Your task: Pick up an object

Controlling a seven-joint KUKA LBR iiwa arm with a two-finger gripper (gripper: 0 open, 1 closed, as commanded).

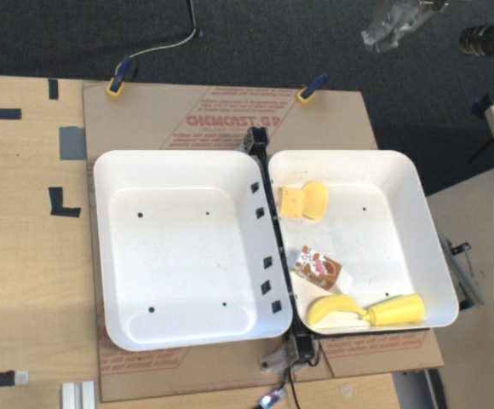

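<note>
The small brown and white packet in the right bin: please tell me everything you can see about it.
The packet is small, flat and roughly rectangular, brown with white and reddish print too blurred to read; it looks like a wrapper. It lies tilted on the floor of the right bin, near the middle and toward the divider, between the yellow pieces above and the banana-like object below. Nothing touches it.

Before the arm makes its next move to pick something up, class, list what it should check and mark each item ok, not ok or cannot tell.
1. Things to pick are in reach: ok. The yellow cheese piece, the small packet and the banana lie in the right bin.
2. Gripper above a bin: not ok, it hangs beyond the far right corner.
3. Gripper carries nothing: ok.
4. Jaws open: cannot tell, blurred.
5. Packet stands apart from its neighbours: ok.
6. Banana stands apart: not ok, the yellow bottle touches it.
</note>
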